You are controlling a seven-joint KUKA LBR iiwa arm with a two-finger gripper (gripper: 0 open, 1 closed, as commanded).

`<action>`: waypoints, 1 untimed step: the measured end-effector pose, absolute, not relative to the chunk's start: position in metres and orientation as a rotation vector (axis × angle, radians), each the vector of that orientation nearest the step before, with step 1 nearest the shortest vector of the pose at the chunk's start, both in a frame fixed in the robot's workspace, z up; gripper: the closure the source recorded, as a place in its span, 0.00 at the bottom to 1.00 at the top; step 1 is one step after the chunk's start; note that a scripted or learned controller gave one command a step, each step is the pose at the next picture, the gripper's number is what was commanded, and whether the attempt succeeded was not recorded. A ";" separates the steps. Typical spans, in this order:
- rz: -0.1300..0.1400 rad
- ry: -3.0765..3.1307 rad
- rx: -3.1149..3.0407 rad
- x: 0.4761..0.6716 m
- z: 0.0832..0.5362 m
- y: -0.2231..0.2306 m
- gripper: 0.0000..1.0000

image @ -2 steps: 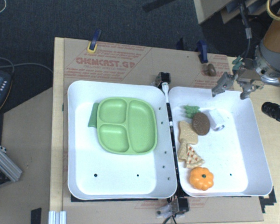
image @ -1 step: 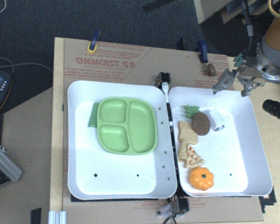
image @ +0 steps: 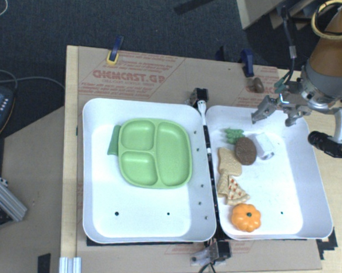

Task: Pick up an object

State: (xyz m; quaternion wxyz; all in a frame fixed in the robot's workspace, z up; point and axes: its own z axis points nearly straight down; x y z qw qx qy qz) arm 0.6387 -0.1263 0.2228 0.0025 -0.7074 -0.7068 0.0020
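Observation:
My gripper (image: pixel 277 113) hangs above the far edge of the right bin (image: pixel 308 191), its two fingers spread apart with nothing between them. Below and to its left lie the objects: a green leafy piece (image: pixel 233 134), a brown round cookie (image: pixel 245 150), a small clear cup (image: pixel 266 147) on its side, a tan bread slice (image: pixel 230 162), a pizza slice (image: pixel 235 191) and an orange pumpkin (image: pixel 245 217). The cup is the nearest thing to the gripper, a little below it.
The left bin (image: pixel 95 203) holds a green divided plate (image: pixel 155 153). A black hinge strip (image: pixel 207 159) runs between the bins. Blue clamps (image: pixel 246 61) and a yellow clamp (image: pixel 113 53) sit at the board's far edge. The right side of the right bin is bare.

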 end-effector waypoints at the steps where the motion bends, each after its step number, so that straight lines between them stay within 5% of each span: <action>1: 0.004 -2.219 -2.217 0.641 0.176 -0.118 0.00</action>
